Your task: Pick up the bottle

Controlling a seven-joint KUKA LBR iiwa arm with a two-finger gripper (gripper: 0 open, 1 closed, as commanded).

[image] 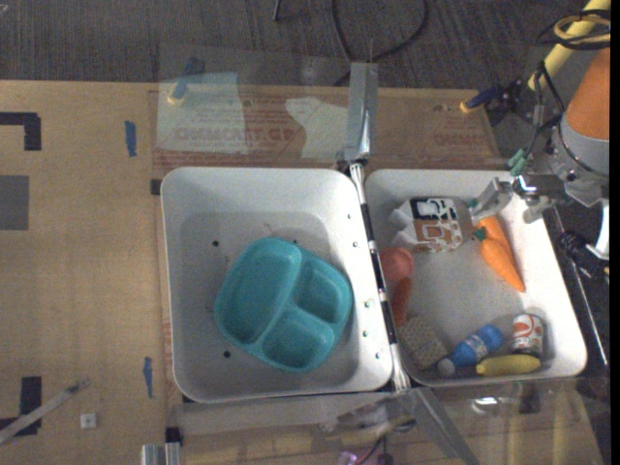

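The bottle (476, 346) is small and blue with a pale cap. It lies on its side near the front edge of the right bin (455, 279), between a speckled sponge (422, 340) and a red-and-white can (527, 331). My gripper (507, 205) hangs over the bin's back right part, above the top of an orange carrot (501, 254), far behind the bottle. Its fingers are spread open with nothing between them.
A yellow banana (508, 364) lies just in front of the bottle. A small carton (435, 224) stands at the back of the right bin, and a reddish item (396, 271) rests against its left wall. The left bin (194, 211) holds a teal divided plate (283, 303).
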